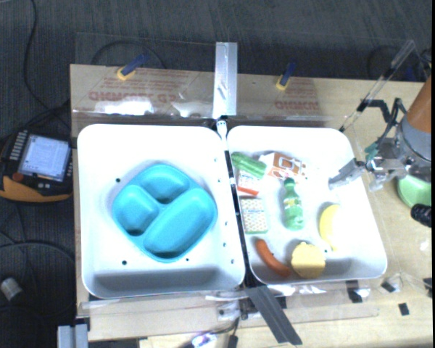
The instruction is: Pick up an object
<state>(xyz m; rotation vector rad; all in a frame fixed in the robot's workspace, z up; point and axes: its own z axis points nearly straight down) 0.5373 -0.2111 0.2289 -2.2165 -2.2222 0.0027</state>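
The right bin (348,147) holds several small items: a green bottle (293,204), a yellow banana (328,223), a yellow block (308,260), a brown-red sausage (270,259), a green vegetable (248,165), a red and white packet (286,165) and a checkered packet (254,215). My gripper (346,172) hangs over the right bin's right rim, up and to the right of the banana, with nothing visibly held. The arm's wrist (399,158) sits beyond the bin's right edge.
The left bin (94,194) carries a blue divided plate (164,210). A green round object (413,188) lies on the bench right of the bins. A handheld device (40,162) rests on the floor at left. Clamps and cables stand along the bench's back edge.
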